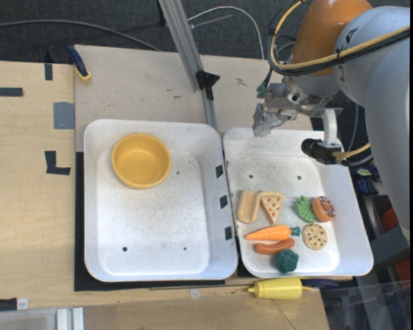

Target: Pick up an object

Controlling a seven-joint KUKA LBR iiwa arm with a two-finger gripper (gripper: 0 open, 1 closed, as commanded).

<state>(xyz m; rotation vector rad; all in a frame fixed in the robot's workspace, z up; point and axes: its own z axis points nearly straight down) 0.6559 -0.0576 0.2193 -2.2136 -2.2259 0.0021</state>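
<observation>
Approach step, nothing grasped yet. Your pincer (265, 124) hangs over the right bin (351, 253) at its 12 o'clock rim; whether it is released or clenched, you cannot tell. Candidates sit toward 6 o'clock: carrot (270, 233), pizza slice (272, 205), cookie (314, 237). Next you would need to travel toward 6 o'clock, then descend.

No legible txt, labels or nos.
</observation>
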